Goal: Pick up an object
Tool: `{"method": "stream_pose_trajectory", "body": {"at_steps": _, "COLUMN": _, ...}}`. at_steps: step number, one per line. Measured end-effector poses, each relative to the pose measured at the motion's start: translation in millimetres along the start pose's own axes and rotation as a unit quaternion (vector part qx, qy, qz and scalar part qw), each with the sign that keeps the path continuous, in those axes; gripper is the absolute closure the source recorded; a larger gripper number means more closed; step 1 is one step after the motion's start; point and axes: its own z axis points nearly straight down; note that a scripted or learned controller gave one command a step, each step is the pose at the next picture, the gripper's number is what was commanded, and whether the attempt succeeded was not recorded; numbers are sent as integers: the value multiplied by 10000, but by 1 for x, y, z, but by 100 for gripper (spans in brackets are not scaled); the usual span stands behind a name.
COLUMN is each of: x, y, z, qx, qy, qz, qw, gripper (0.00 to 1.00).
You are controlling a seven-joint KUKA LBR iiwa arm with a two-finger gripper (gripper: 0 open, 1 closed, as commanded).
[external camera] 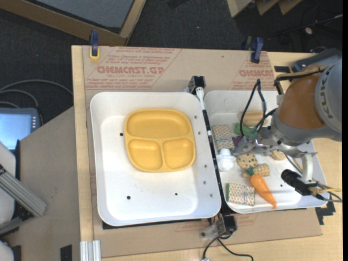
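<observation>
My gripper (251, 144) hangs low over the middle of the right bin (228, 99), at the end of the grey and orange arm that reaches in from the right. Just below it lies a chocolate-chip cookie (246, 160), and a tan cracker (262, 170) lies next to that. An orange carrot (262, 189) lies slantwise near the bin's front. A green piece (247, 129) and a small purple piece (238, 143) sit right beside the gripper, on its left. I see nothing lifted clear of the bin floor.
A yellow divided plate (160, 139) lies in the left bin (109, 189). In the right bin are also a patterned packet (241, 194) at the front, another patterned packet (222, 135) by the left wall, and a white lump (225, 159).
</observation>
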Motion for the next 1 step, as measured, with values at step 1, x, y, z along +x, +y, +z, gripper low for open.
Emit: {"method": "stream_pose_trajectory", "body": {"at_steps": 1, "x": 0, "y": -1, "z": -9, "qx": 0, "qy": -8, "qz": 4, "qw": 10000, "gripper": 100}}
